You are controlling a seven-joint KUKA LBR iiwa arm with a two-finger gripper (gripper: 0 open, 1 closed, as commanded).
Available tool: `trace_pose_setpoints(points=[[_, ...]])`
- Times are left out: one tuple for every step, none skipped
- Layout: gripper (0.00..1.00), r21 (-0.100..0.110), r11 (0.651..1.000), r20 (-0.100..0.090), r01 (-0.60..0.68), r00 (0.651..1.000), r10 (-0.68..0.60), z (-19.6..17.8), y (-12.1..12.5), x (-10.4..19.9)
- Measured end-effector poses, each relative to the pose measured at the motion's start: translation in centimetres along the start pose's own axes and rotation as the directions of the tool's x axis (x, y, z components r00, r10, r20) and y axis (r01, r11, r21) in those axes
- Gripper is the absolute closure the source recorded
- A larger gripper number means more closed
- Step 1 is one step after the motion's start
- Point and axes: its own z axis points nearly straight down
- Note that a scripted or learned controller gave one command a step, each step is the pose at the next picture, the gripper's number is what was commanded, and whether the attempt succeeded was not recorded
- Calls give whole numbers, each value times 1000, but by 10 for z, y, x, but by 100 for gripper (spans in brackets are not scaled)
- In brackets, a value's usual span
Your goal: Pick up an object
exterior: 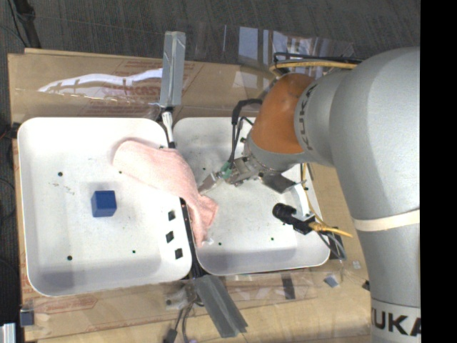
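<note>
Pink cloth (173,179) draped over the divider between both white bins, blue cube (104,203) in left bin (43,263), hand (214,179) beside the cloth's edge, grip unclear

The bench (86,84), surfaced in brown board, is being occupied by two shallow white bins set side by side and touching: the left bin (43,263) and the right bin (250,263). Their shared edge is being overlapped by a pink cloth (168,174).
</note>
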Motion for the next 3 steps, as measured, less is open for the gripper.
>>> trace_pose_setpoints(points=[[0, -2, 986, 2, -166, 986, 166, 0, 4, -4], [0, -4, 999, 3, -35, 999, 35, -1, 10, -18], [0, -3, 972, 3, 235, 972, -235, -1, 51, 0]])
